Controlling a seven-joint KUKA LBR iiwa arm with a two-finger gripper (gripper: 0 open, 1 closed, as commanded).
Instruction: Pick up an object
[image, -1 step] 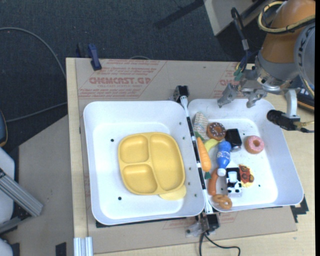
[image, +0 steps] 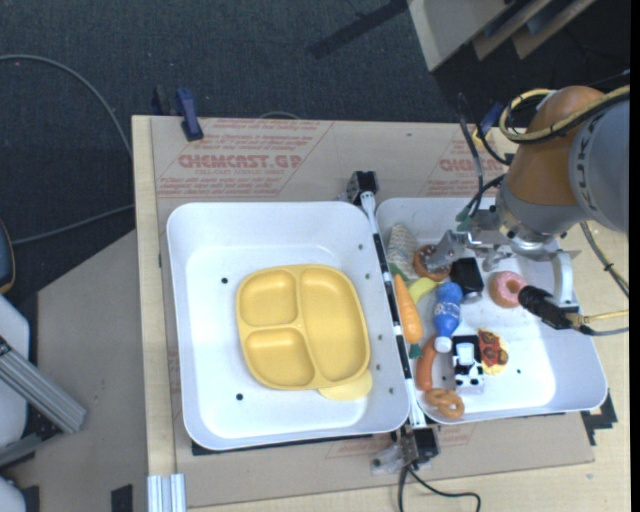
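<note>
We read the right bin (image: 560, 385) as the pick zone: a heap of small toy foods crowds its left side. The gripper (image: 466, 262) hangs low over the upper part of that heap, just beside a brown pretzel-like piece (image: 432, 262) and near the pink donut (image: 506, 289). We cannot tell whether the jaws are spread or clenched, and nothing is visibly held between them.

Handling, as we judge it: all look like light, hard plastic toys, smooth and likely slippery, not fragile.
- The carrot (image: 407, 310) lies along the bin's left wall; take it across its thin body, though the wall crowds one side.
- The blue bottle (image: 446, 309) is rounded and may roll out of a pinch; grip across its middle.
- The donut sits more apart from the rest, so it is the easiest target.

The left bin (image: 200, 240) carries a yellow divided plate (image: 300, 327).

Hard to make out: the gripper's tips blur into dark parts; the black-and-white item (image: 465, 362) and red-yellow item (image: 491, 349) are too small to name. The bench (image: 250, 160) shows printed board.
</note>
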